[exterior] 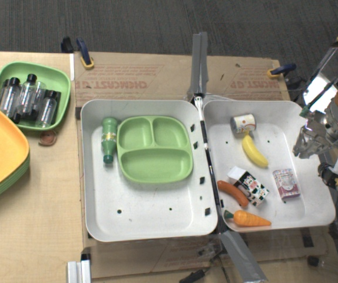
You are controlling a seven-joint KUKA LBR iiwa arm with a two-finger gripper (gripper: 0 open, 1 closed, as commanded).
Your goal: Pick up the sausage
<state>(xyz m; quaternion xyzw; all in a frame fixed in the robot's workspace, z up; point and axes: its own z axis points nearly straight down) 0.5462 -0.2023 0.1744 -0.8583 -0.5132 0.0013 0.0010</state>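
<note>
**Sausage lying in the right bin, gripper at the bin's right edge**

The sausage (pixel 232 193), orange-red and slanted, is seen in the lower left part of the right bin (pixel 275 114), close to the divider between the two bins. Its lower end is touched by a small black-and-white patterned box (pixel 251 186), and a carrot (pixel 250 219) is laid just below it along the bin's front edge. A banana (pixel 254 151) and a small can (pixel 243 123) on its side are found further up, and a pink packet (pixel 285 184) is placed to the right of the box.

The gripper (pixel 308 144) is positioned over the right rim of this bin, well apart from the sausage. Nothing is seen held in it; how far its claw is spread cannot be told.

In the left bin (pixel 139 217) a green divided plate (pixel 155 149) is set, with a green bottle (pixel 109 139) lying just beside its left edge
</note>
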